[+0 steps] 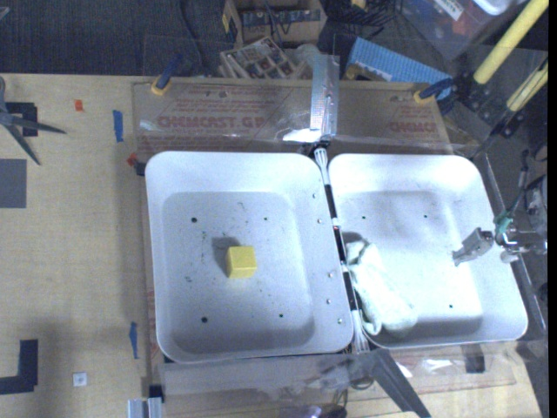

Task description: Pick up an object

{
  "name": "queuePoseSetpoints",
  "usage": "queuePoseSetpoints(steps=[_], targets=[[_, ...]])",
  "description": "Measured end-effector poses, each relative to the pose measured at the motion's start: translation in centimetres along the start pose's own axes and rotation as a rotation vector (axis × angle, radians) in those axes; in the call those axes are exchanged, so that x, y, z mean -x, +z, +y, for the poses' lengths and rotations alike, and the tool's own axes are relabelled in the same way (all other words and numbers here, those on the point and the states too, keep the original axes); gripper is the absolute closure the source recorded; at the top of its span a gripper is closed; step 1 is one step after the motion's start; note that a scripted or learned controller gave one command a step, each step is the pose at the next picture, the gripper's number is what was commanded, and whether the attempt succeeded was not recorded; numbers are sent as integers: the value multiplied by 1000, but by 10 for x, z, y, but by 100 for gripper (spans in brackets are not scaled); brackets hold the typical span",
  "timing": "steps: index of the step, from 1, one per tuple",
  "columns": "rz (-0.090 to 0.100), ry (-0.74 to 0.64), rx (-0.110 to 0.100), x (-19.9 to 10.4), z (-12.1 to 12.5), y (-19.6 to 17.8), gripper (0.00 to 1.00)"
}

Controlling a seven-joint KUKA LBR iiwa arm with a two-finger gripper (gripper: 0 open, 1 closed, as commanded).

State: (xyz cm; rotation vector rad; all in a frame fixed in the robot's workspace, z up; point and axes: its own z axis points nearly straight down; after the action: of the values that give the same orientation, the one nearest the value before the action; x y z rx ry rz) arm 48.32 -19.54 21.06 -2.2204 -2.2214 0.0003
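Small yellow foam cube [242, 261] resting near the middle of the left shallow white plastic bin [174, 181]. Crumpled white cloth [376, 290] at seven o'clock in the right white bin [452, 177]. Metal two-finger gripper [471, 245] at three o'clock there, grasping nothing; cannot tell released or clenched.

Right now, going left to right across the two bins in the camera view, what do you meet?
Left bin → yellow block → white crumpled cloth at the right bin's left wall → gripper near the right edge.
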Motion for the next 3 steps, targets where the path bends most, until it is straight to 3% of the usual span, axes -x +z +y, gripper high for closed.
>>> queuePoseSetpoints(steps=[1,2,3], targets=[[-2,135,10,-50,-1,123,0],[-2,135,10,-50,-1,123,0],[-2,137,14,-49,0,112,100]])
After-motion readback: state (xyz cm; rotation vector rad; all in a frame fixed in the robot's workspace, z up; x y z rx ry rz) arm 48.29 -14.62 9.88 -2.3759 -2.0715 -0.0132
